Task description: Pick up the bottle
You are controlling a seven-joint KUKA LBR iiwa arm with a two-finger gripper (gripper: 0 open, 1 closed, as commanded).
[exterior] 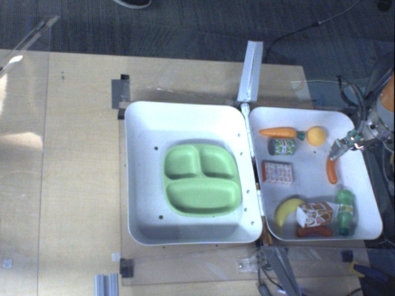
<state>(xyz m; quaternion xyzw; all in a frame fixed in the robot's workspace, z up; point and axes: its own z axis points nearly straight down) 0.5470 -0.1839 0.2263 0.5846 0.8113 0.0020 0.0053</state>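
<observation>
The bottle point(345, 212) is green and see-through. It lies in the near right corner of the right bin point(370, 193), right beside a small carton point(316, 214). My gripper point(341, 147) hangs over the bin's right side, farther back than the bottle and well apart from it. It stands open with nothing between its fingers, just above the far end of an orange-red sausage point(332, 171).
The right bin also holds a carrot point(278, 132), a lemon point(316, 135), a small can point(281, 146), a patterned packet point(277, 172), a banana point(285, 210) and a red item point(313, 231) under the carton. A green divided plate point(202, 179) lies in the left bin point(139, 165).
</observation>
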